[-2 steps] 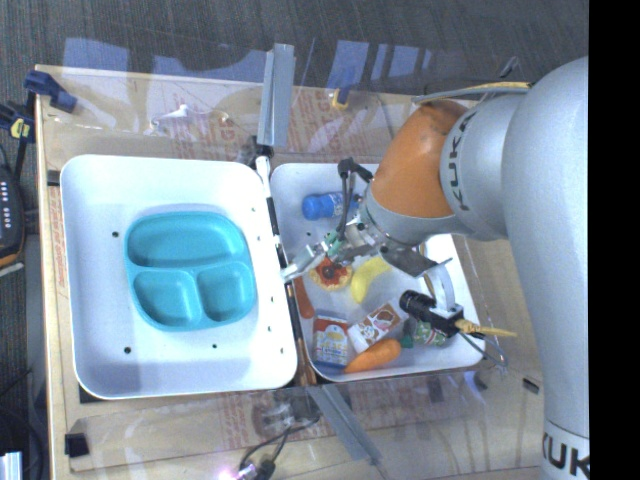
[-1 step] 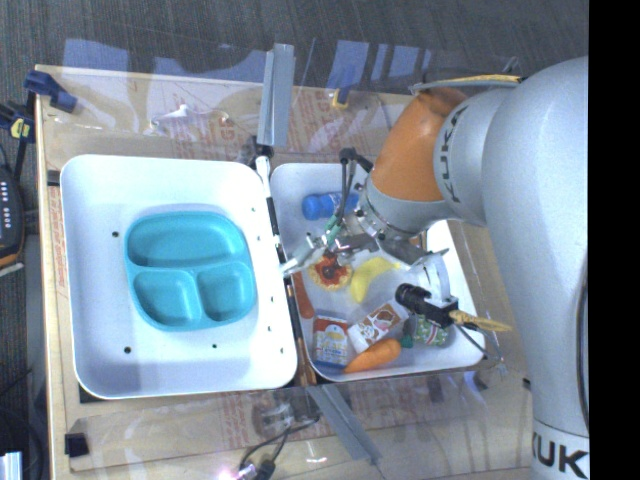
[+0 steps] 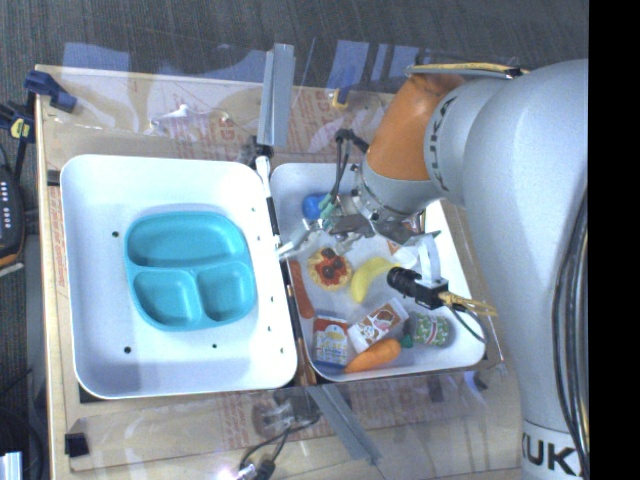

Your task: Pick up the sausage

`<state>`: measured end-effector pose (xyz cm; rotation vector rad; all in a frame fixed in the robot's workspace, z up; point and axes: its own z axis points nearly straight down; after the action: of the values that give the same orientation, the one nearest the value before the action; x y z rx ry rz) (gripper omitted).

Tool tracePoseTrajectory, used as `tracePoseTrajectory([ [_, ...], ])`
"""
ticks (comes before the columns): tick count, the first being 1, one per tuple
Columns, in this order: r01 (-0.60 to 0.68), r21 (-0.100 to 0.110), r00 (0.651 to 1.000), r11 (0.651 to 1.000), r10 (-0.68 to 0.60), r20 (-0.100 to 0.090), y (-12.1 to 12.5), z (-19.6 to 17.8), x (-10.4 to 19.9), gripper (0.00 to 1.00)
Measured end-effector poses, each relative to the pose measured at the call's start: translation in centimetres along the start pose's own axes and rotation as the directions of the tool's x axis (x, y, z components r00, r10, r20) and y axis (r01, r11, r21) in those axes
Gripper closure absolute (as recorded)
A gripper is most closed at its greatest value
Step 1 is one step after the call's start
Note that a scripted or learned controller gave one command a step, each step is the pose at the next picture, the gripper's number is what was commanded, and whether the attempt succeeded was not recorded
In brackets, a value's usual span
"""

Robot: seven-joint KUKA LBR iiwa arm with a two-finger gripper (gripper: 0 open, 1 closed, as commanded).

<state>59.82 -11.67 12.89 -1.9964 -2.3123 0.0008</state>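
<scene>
Beside the right bin's (image 3: 458,258) left wall lies the sausage (image 3: 301,290), while the gripper (image 3: 338,226) above hides its jaws, state unclear.

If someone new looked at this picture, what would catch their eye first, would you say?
Probably the big grey arm with its orange band, reaching from the right over the right white bin. Next, the turquoise three-compartment plastic tray lying alone in the left white bin, against the jumble of toy food, including a yellow banana and orange carrot.
</scene>
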Motion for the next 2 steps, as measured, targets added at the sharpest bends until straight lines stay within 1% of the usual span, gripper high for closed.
tracePoseTrajectory([
  [2, -0.011, 0.002, 1.0, 1.0, 0.011, 0.0, -0.03, 0.01, 0.01, 0.0],
])
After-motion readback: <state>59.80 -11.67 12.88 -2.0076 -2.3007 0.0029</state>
